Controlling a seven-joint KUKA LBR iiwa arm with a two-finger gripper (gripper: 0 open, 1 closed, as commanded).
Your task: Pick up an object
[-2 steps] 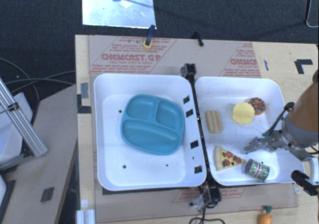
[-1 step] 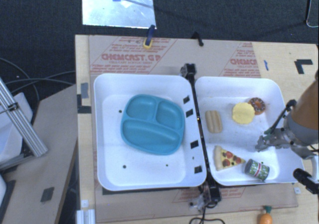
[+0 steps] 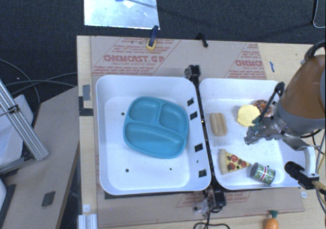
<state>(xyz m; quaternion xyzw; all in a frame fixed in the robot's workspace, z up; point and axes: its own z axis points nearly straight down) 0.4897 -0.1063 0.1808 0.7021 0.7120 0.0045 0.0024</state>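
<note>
The grey two-finger gripper [image 3: 253, 136] hangs low in the right white bin [image 3: 229, 86], just below the round yellow plastic lump [image 3: 248, 115] near that bin's middle; whether its fingers are spread or clenched cannot be told. The lump looks light, rigid and smooth, likely to slip unless pinched across its widest part. It has no clear long axis. 3 alternatives lie close: a tan bread-like bar [image 3: 218, 124] running front to back, a pizza slice [image 3: 233, 162] pointing left, and a small green-labelled can [image 3: 262, 173] on its side by the front edge.

The bench [image 3: 127, 52] (cardboard-topped) bears two white bins [image 3: 112, 172]; side by side.
</note>
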